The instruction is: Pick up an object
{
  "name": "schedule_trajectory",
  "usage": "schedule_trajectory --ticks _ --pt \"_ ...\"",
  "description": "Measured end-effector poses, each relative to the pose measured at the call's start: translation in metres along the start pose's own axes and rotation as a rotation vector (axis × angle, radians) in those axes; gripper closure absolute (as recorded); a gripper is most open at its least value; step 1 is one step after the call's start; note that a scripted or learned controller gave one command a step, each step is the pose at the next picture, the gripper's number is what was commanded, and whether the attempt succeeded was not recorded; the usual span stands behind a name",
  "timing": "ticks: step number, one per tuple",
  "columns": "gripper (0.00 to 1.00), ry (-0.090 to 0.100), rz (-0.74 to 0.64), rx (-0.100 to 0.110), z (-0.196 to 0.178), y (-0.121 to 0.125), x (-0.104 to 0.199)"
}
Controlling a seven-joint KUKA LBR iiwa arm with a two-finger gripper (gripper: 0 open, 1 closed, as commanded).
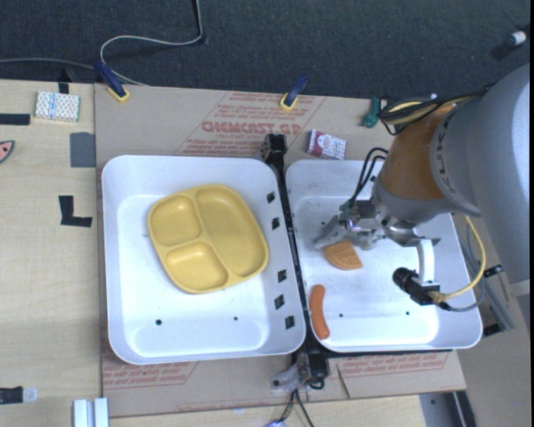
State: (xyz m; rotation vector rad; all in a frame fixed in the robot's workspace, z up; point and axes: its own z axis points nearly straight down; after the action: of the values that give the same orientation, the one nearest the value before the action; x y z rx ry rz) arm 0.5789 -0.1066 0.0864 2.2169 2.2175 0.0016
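Note:
In the right bin point(374, 327) lie a tan, wedge-shaped piece of food point(343, 256) near the middle and an orange sausage-like piece point(319, 310) along the left wall. My gripper point(341, 230) hangs low over the bin, just above and touching the top edge of the tan piece. Its metal fingers point(327, 235) point left and appear spread, with nothing visibly between them. The grey arm with its orange band point(409, 163) reaches in from the right.
The left bin point(133, 327) holds a yellow three-compartment plate point(208, 237). A small red-and-white packet point(325, 144) lies on the cardboard behind the right bin. Clips and cables sit along the bench's back edge.

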Motion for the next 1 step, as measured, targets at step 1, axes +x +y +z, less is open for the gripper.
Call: schedule_trajectory --ticks 1 --pt "1.00 0.000 0.000 0.001 -0.0093 0.0000 0.0001"
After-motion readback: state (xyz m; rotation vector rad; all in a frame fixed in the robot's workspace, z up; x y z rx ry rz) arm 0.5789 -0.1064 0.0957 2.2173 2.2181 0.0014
